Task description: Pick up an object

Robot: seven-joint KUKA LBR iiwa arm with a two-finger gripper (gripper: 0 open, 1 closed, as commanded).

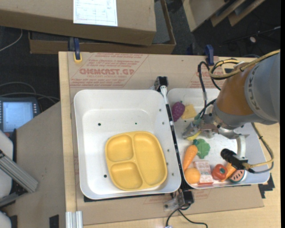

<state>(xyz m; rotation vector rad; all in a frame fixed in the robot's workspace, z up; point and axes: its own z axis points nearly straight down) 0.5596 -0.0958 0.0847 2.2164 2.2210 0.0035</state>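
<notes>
Two white bins are set side by side: a yellow tray (135, 159) lies left; toys, among them a carrot (189, 156), lie right. Above these, the gripper (195, 129) is poised, its state indiscernible.

Bench top (111, 71) covered in brown cardboard sheet, red print near far edge. Blue clamp with yellow tip (77, 50) grips far left corner; second blue clamp (209, 54) on far edge toward right. Large cardboard box (89, 20) beyond far edge, white paper label (95, 11) on top. Floor (31, 62) dark, black cables trailing across. Small screen device (18, 115) left of bench, display lit bluish. Grey metal rail (18, 171) at lower left. Light even, shadows soft.
</notes>
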